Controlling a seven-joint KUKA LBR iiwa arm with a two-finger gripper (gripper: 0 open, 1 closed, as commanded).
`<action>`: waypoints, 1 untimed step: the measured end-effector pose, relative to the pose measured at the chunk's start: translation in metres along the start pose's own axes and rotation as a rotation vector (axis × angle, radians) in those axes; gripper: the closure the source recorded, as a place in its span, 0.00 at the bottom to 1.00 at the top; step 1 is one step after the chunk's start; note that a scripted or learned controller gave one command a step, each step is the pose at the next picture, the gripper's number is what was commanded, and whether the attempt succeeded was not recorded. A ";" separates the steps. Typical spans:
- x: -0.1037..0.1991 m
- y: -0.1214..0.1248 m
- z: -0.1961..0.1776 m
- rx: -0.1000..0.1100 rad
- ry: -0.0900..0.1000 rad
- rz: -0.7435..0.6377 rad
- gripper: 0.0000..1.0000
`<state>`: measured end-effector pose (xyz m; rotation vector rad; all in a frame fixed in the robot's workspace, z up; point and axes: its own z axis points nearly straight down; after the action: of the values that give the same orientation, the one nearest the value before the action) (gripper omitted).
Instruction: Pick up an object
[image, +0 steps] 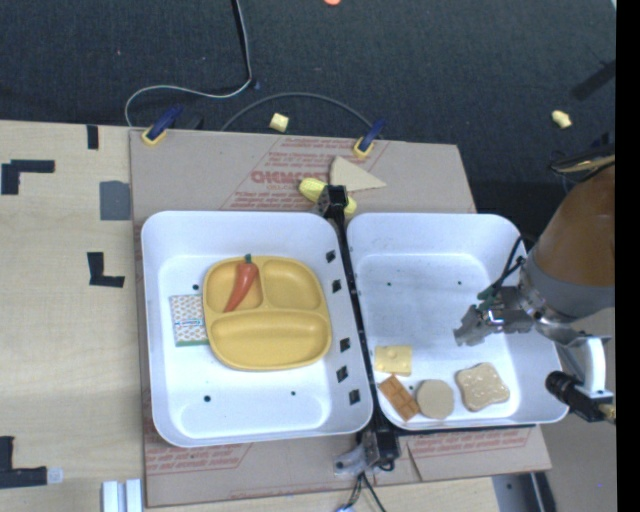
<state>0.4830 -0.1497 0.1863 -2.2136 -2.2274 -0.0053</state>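
We are hovering our gripper (478, 325), its grasp unreadable from here, just above the toast slice (482, 387) lying toward the bin's near edge.

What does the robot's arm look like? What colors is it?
The arm is thick and rounded. It has a shiny orange band near the top and a grey section under it. At its end sits a small gripper made of dark grey and silver metal parts, with thin black cables running along it. A white piece with a black knob sticks out lower down.
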 end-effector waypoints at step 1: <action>0.068 0.045 0.003 0.001 -0.001 -0.003 1.00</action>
<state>0.5277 -0.0809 0.1839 -2.2103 -2.2314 -0.0033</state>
